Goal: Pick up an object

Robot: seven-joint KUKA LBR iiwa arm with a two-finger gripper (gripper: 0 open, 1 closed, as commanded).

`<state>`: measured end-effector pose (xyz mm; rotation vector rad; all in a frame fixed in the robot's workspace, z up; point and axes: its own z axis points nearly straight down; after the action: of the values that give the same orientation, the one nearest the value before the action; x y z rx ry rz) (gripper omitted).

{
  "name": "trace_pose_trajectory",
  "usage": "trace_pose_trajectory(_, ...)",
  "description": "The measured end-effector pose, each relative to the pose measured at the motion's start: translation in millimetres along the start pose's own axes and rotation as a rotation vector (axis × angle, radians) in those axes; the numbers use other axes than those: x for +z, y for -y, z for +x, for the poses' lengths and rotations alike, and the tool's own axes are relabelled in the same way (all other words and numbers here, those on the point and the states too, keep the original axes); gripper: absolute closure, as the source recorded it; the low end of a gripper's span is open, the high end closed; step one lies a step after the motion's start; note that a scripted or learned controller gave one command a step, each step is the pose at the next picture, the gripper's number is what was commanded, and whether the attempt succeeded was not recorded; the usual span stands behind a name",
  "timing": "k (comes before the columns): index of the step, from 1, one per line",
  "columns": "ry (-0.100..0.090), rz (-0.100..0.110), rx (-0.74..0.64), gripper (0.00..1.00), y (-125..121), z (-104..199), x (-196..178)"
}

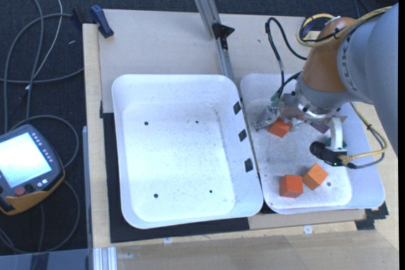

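Item: 3 orange blocks, right bin (364, 190). 1 block (279, 129) lies just under the gripper (282, 116); finger spread cannot be told. 2 others (291, 186) (314, 176) sit near the front rim. Advice: centre squarely over the near block, descend straight, close evenly.

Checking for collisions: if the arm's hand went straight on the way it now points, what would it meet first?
Probably the small orange block lying right under the hand in the right white bin, though depth is hard to judge from above.
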<state>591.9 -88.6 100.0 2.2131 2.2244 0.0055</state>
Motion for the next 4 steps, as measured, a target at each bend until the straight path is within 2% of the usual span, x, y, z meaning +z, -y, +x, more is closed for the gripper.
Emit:
trace_pose_trajectory(1,0.0,0.003,0.002,1.0,2,-2,-11)
trace_pose_trajectory(2,0.0,0.004,0.002,0.0,2,-2,-10)
trace_pose_trajectory(3,0.001,0.0,0.002,0.0,-67,-9,1)
trace_pose_trajectory(4,0.0,-0.001,0.003,0.0,-81,-3,-40)
